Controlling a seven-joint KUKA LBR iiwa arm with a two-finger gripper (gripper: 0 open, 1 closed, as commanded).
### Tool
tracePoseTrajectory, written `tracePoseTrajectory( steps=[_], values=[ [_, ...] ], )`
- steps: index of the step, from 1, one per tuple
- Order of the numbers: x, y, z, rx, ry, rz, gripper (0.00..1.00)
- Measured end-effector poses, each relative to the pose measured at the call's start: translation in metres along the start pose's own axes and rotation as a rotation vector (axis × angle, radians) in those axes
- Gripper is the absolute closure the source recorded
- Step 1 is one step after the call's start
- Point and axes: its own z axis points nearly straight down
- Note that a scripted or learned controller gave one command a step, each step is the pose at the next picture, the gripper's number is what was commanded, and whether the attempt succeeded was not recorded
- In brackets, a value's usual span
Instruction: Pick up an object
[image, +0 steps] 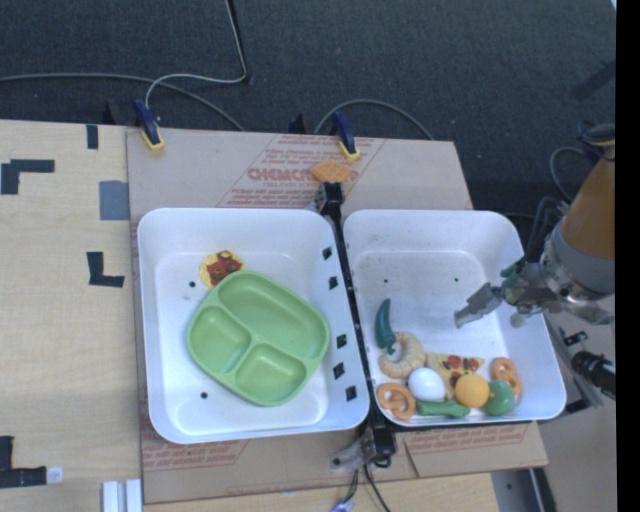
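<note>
The right bin (440, 235) holds several toy foods heaped along its near edge: a dark green pepper (383, 322), a beige ring (403, 355), a white egg (427, 383), a pizza slice (460, 363), an orange ball (472, 391) and two pretzels (397, 401) (505, 372). My gripper (492, 316) hangs over the right side of this bin, above and slightly right of the pile. Its fingers are spread apart with nothing between them. The left bin (160, 300) holds a green divided plate (258, 338) and a small red-and-yellow food piece (221, 267).
The far half of the right bin shows bare white floor. A black divider (345, 300) runs between the bins. An orange cookie-like piece (332, 172) lies on the cardboard behind them, with blue-and-yellow clamps (149, 126) at the cardboard's back edge.
</note>
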Motion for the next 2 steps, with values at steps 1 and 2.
tracePoseTrajectory(
  steps=[1,2],
  values=[
    [0.053,0.022,0.109,0.004,0.001,0.0,0.0],
    [0.058,0.081,0.129,0.0,0.0,-0.001,0.0]
  ],
)
